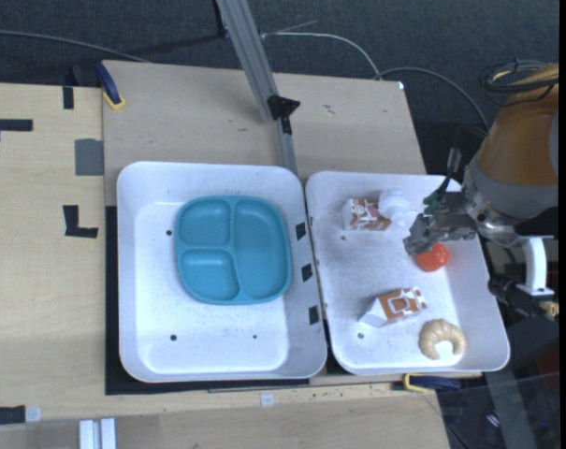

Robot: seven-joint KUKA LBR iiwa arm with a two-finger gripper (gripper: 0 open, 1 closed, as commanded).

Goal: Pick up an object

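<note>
My gripper (421, 241) hangs over the right bin (343, 340), near its right side, reaching in from the right. A small red object (434, 258) lies directly below and just right of the fingertips, partly covered by them. A brown and white carton (365, 214) lies up-left of the gripper, with a white crumpled item (393, 202) beside it. Another brown and white carton (395, 307) lies lower in the bin, and a tan croissant (442, 339) sits at the lower right corner.
The left bin (142, 344) holds a blue divided plate (233, 249). A grey metal pole (250, 50) slants down to the gap between the bins at the top. The arm's orange band (518, 152) stands off the right bin's edge.
</note>
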